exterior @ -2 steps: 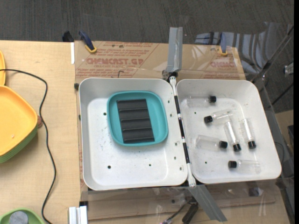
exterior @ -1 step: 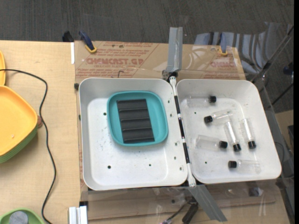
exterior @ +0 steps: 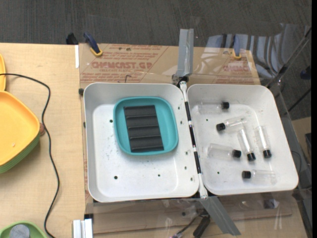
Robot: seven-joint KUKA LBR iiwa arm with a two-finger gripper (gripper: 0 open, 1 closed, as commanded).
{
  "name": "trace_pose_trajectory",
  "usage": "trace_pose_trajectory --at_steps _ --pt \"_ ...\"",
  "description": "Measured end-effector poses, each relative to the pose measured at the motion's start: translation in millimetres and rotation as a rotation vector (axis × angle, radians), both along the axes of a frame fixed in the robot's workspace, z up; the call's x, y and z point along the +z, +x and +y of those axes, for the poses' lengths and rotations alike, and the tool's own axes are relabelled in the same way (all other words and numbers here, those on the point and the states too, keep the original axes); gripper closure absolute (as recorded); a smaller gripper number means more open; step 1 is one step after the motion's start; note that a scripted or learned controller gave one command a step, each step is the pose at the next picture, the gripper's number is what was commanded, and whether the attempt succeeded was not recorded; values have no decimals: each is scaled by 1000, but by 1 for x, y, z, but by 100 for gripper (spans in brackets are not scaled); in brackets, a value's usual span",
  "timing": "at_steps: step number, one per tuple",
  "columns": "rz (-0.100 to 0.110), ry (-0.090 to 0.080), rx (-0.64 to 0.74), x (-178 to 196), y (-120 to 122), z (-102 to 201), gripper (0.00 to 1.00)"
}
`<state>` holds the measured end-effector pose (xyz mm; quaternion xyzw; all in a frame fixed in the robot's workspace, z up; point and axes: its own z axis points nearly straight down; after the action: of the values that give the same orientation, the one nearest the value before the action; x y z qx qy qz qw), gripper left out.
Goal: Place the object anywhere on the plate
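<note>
Lying in the right bin (exterior: 277,133), clear vials (exterior: 245,144) await picking; the teal plate (exterior: 171,128) holds none. Next comes a grasp; the jaws' state I cannot tell.

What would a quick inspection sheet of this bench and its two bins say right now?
Surface: wooden bench bearing two white bins, left bin and right bin, side by side.
Job's things: teal plate in the left bin, dark ridged insert on it; clear vials with black caps scattered in the right bin.
Clutter: yellow dishes at far left; cardboard behind the bins.
Grippers: nothing seen.
Cables: black cable across the bench.
Surroundings: dark carpet.
</note>
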<state>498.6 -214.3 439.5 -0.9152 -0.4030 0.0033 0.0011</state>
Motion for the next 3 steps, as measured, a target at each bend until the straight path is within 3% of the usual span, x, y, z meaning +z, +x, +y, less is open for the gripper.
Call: trace_pose_trajectory --at_steps 1,3 --pt "0 -1 -138 0 -20 -2 0" --pt "-3 -2 -432 1 -21 -8 0"
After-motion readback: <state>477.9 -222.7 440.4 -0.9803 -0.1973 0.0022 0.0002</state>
